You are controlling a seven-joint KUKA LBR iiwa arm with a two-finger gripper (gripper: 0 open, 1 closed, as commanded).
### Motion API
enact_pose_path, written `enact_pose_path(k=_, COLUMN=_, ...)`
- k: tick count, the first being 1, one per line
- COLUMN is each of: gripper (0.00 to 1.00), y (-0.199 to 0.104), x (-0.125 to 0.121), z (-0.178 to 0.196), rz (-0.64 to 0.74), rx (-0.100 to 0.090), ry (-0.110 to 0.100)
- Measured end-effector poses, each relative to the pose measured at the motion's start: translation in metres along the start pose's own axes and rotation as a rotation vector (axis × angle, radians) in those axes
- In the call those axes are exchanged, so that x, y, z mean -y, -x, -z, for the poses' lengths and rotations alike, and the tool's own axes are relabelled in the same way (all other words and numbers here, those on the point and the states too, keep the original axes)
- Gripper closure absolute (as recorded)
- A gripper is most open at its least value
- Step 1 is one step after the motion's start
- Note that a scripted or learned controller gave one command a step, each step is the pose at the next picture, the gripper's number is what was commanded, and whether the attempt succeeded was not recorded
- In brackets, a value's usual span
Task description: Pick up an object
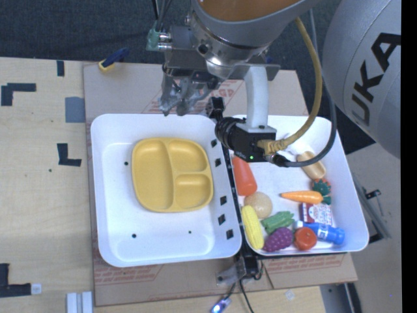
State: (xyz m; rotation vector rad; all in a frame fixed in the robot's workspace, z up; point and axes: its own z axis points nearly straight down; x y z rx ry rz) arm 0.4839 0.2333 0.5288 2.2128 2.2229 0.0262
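Gripper [180, 100] hovers above the left bin's [104, 175] far rim, finger state impossible to tell; toy food, including an orange carrot [301, 196], lies well right and nearer.

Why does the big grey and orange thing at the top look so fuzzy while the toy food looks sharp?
In the camera view, the arm sits close to the lens, so it blurs; the yellow plate and toy corn lie at focus distance. Lighting is even, shadows soft, with slight glare on the left bin floor.
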Motion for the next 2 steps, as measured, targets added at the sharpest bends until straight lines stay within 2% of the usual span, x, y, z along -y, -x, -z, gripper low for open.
enact_pose_path(k=1, gripper=1.0, y=0.082, x=0.003, z=-0.115, rz=-0.012, rx=0.014, ry=-0.027)
enact_pose_path(k=2, gripper=1.0, y=0.077, x=0.002, z=-0.099, rz=-0.001, rx=0.011, ry=-0.018)
